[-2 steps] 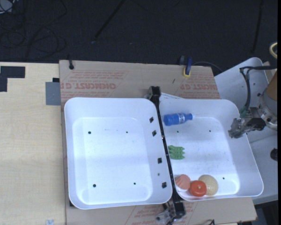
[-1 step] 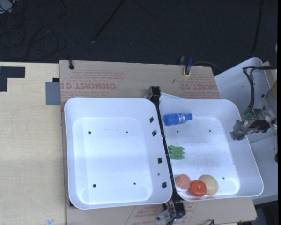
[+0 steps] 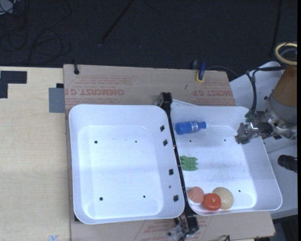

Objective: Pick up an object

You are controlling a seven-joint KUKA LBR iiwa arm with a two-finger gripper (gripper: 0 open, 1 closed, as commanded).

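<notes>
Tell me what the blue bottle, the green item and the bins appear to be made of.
Blue bottle: likely plastic, smooth with a slight sheen and a paler cap end. Green item: looks like soft rubber or plastic, matte and ridged; too small to be sure. Right bin and left bin: white moulded plastic, glossy, with rounded corners and soft reflections.

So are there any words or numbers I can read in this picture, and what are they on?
Red print on the cardboard sheet behind the bins, upside down and too blurred to read for sure.
More red print on the same cardboard at its front edge, too small and cut off to read.
Blue bottle in the right bin: no label that can be read.
Left bin: no words.
</notes>
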